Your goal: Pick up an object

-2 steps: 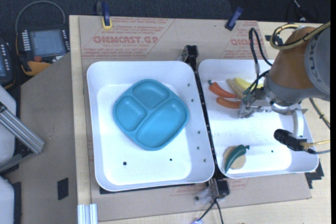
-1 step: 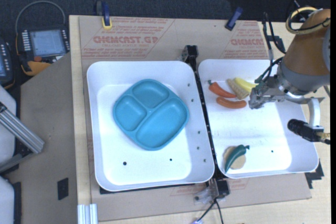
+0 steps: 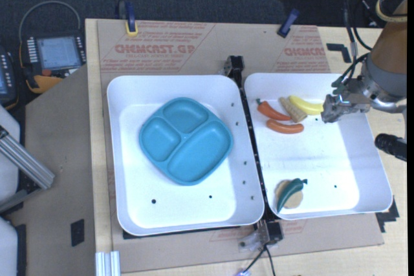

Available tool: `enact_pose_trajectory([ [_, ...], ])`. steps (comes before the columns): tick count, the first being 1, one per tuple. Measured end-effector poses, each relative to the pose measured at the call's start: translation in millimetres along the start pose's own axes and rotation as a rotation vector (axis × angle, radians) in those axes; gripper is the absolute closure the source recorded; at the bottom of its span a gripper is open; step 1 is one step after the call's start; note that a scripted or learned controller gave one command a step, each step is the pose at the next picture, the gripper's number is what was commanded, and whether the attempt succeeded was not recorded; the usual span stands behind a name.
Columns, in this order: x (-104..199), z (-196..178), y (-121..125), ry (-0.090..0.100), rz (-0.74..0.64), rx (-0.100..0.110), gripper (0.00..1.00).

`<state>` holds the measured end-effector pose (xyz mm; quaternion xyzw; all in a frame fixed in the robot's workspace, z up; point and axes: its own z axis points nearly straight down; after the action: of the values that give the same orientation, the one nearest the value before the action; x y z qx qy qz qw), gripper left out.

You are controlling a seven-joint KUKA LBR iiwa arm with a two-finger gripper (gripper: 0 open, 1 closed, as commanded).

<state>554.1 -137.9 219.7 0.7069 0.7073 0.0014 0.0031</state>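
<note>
In the right bin (image 3: 362, 200), the gripper (image 3: 330, 111) hovers low; whether its fingers are apart or together cannot be told. The banana (image 3: 304, 104) lies just left of them, two orange pieces (image 3: 279, 121) farther left.

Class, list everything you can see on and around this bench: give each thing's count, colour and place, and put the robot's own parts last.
Bins: 2, white, side by side on the bench.
Plate: 1, blue, three compartments, in the left bin.
Banana: 1, yellow, top of the right bin.
Sausages: 2, orange-red, right bin, left of and below the banana.
Small tan piece: 1, between the banana and the sausages.
Green-and-tan item: 1, bottom of the right bin.
Clamps: 2, blue, at the board's far edge.
Handheld screen: 1, grey, far left.
Arm: 1, grey and orange, right.
Gripper: 1, by the banana's right end.
</note>
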Motion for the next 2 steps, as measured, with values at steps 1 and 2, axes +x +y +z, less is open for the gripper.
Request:
enact_pose_trajectory([
  [1,-0.2,-13.1,1.0,0.001,-0.001,0.002,1.00],
  [2,57.9,-11.9,2.0,0.005,-0.006,0.008,1.00],
])
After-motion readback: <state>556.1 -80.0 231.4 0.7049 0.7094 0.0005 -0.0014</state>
